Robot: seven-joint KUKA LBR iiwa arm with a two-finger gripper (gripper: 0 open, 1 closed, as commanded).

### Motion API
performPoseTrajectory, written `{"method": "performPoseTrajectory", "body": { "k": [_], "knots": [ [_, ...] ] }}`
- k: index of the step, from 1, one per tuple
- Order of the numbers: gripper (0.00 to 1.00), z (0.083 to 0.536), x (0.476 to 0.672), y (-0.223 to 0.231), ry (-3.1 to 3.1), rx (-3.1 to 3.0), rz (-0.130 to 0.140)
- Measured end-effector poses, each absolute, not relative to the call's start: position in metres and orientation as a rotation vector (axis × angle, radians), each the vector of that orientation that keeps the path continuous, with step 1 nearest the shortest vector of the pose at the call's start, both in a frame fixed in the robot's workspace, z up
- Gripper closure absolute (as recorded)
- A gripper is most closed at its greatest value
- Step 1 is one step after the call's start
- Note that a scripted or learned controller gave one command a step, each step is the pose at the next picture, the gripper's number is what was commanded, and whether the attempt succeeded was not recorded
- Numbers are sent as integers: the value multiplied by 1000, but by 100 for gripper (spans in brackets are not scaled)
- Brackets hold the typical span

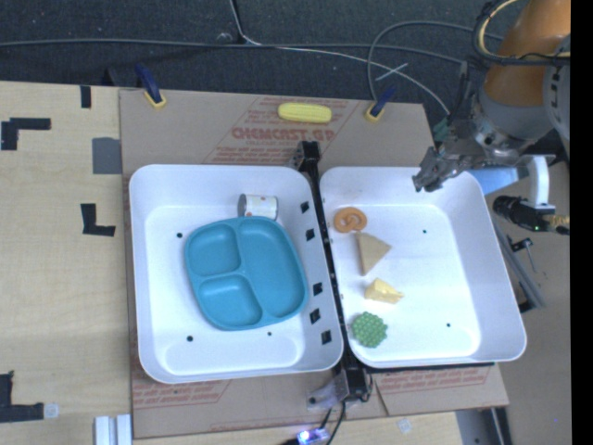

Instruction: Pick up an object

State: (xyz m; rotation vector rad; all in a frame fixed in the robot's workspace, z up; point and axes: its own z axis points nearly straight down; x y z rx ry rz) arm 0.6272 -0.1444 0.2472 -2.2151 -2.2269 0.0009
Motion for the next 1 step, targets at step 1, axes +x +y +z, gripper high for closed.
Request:
{"method": "performPoseTrajectory", "body": {
  "k": [1],
  "knots": [
    [100,245,625,-82,-2227,-2215,1]
  ]
}}
